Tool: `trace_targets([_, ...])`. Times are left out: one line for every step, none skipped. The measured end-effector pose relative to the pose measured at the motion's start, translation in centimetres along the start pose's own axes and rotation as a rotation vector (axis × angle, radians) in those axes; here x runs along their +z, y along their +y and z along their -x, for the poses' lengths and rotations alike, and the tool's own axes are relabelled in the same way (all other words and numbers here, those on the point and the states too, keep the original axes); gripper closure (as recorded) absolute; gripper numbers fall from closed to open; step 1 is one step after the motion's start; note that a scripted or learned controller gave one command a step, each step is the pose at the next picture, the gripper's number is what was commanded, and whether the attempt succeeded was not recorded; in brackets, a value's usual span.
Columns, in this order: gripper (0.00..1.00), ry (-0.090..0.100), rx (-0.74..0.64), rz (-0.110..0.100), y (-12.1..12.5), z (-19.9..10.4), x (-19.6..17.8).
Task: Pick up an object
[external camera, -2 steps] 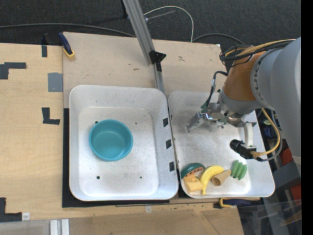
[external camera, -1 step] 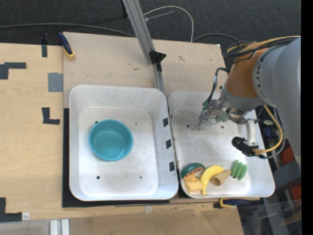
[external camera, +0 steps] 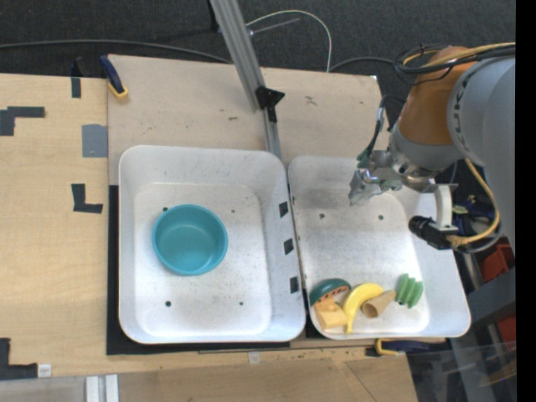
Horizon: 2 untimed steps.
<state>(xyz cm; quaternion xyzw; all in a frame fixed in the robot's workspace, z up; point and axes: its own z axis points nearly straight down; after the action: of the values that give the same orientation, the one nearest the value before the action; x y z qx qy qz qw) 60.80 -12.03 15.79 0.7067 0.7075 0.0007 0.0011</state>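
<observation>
1. Step in hand: approach, as I judged it. The gripper (external camera: 362, 193) hung over the upper part of the right bin (external camera: 335, 224), near its back wall, w/ nothing between its fingers (external camera: 356, 196). No pick had been made yet.

2. Tool state: the fingers pointed down toward the bin floor and seemed a little parted, but they were small and blurred, so whether spread or closed couldn't be told. Clearly not grasping anything.

3. Task things: all candidates in the right bin sat bunched at its front edge, well apart from the gripper. These were a yellow banana (external camera: 362, 298), a tan cone-shaped piece (external camera: 378, 302) touching the banana's right end, a green ridged item (external camera: 409, 290) just beside the cone, a yellow block (external camera: 332, 315) at the banana's left, and a round green-and-red item (external camera: 329, 291) touching that block from behind.

4. Other bin: a teal bowl (external camera: 190, 239) stood alone, upright, in the left bin (external camera: 142, 174), left of centre.

5. Next move, judged: the arm needed to travel toward the front of the right bin, centre over one piece, then descend w/ fingers wide.

6. Choice: the green ridged item looked the freest, w/ bare floor on its right. The banana was hemmed in by the block and cone, so a grab there risked catching 2 things or nudging the cluster.

7. Risk: the pile lay close to the front wall, so a finger could've hit the rim on descent.
</observation>
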Motion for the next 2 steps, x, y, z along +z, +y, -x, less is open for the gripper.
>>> trace_targets([1.0, 0.0, -0.001, 0.0, 0.7, -0.1, -4.3])
trace_targets([1.0, 0.0, 0.0, 0.002, 0.8, -0.1, -9.2])
